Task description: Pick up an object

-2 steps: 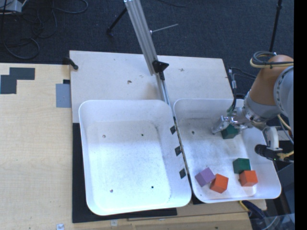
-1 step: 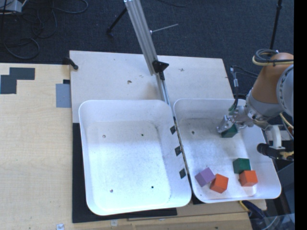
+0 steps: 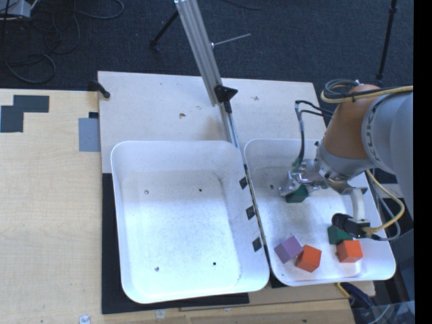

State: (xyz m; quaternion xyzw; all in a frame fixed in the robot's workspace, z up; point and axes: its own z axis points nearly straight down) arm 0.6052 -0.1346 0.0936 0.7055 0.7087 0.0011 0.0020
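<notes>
Green block (image 3: 295, 195), small and dark, sits right at the tip of the gripper (image 3: 295, 189) in the right bin (image 3: 270, 155), and it looks to be the object the arm is after. The gripper is down at the bin floor with the green block directly under its metal end; whether the block is actually between the fingers, or how wide they stand, I cannot tell from this slanted view.

Toward the near edge of the bin from the gripper lie the other pieces: a purple cube (image 3: 289, 248) and an orange cube (image 3: 308, 258) touching or nearly so, a second orange cube (image 3: 349, 250) further to the arm's side, and another dark green piece (image 3: 336, 234) just beside it. All look like small, matte, hard-edged blocks, probably wood or plastic, which should grip easily on flat faces. They are gathered at the bin's low near side, likely where they slid or were dropped.

The right bin is shallow, white, smooth plastic with rounded corners. Beyond the gripper's far side sits the left bin (image 3: 128, 181) of the same make, both resting on the pale bench (image 3: 155, 100).
</notes>
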